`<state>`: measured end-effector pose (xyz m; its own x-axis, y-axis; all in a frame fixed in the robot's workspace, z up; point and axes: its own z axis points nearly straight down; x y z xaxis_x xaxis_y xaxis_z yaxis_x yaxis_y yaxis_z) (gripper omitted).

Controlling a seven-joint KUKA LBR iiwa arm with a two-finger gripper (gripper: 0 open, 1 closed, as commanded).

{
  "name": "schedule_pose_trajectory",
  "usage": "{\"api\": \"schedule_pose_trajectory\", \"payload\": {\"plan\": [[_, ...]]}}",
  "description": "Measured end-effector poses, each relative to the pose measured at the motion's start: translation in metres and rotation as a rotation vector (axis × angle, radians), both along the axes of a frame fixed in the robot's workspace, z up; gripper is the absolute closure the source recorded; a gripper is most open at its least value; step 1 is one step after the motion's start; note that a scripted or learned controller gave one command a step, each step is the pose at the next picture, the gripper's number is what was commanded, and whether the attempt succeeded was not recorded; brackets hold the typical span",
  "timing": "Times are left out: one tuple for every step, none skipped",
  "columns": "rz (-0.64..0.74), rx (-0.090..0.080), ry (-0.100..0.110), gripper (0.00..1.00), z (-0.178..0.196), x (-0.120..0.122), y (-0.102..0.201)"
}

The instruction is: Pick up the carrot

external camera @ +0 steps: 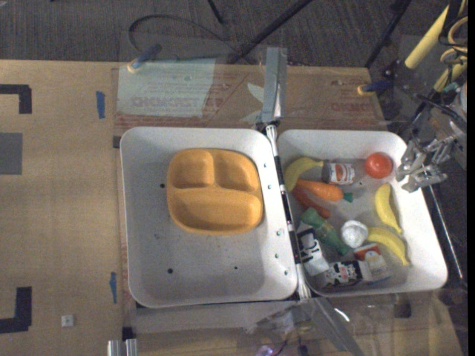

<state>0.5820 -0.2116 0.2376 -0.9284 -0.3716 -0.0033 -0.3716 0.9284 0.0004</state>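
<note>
The carrot (320, 190) is orange with a small green tip. It lies on its side in the right bin (429, 237), near that bin's left wall, just below a yellow banana (299, 170) and a small can (340, 173). My gripper (421, 166) hangs over the right bin's far right edge, well to the right of the carrot and apart from it. A red tomato (378, 165) lies between the two. Nothing shows held in the gripper.
The right bin also holds two more bananas (384, 207), a green bottle (323, 230), a white round lid (354, 233) and milk cartons (346, 271). An orange divided plate (214, 190) sits in the left bin (156, 273). A metal rail (286, 221) separates the bins.
</note>
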Motion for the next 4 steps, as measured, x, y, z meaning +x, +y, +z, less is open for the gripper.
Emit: {"api": "schedule_pose_trajectory", "payload": {"plan": [[0.071,-0.001,-0.006,1.0,0.006,0.022,0.047],[-0.201,-0.001,-0.007,1.0,0.05,-0.001,0.038],[-0.522,0.0,-0.001,1.0,0.018,0.004,-0.01],[-0.27,-0.001,-0.008,1.0,0.007,0.077,-0.011]]}}
